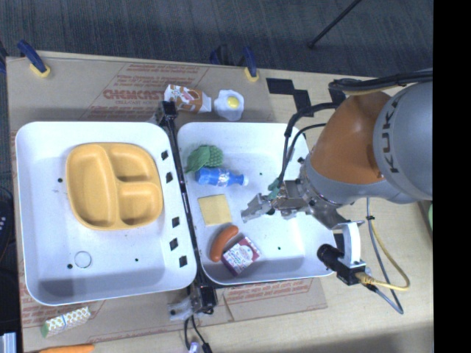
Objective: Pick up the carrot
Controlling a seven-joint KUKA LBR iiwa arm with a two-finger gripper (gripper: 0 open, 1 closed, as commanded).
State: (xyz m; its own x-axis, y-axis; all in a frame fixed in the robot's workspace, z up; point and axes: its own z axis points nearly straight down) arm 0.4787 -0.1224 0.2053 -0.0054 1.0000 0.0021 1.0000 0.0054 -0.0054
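Nearest you, at the bottom left edge of the bench, you can just make out an orange sliver (70,348), possibly a carrot, but too little of it shows to be sure; just above it lies a small patterned packet (68,320). Both sit outside the bins.

Moving up, look into the right bin (294,271). Against its near wall you find a red snack packet (240,256), and touching it on the left, a tilted orange-red sausage-shaped piece (224,242). Just beyond lies a flat yellow cheese slice (215,209). The gripper (254,210) hangs over the bin floor to the right of that slice, apart from it, with its jaws spread a little and nothing between them. The grey arm with its orange band (353,149) comes in from the right.

Further back in the same bin you see a blue bottle (219,176) on its side, touching a green leafy item (204,157) behind it.

In the left bin (44,271) a yellow divided plate (115,184) lies flat.

Farthest, beyond the bins on the cardboard, you have a small carton (184,98) beside a white and yellow egg-like toy (229,104).
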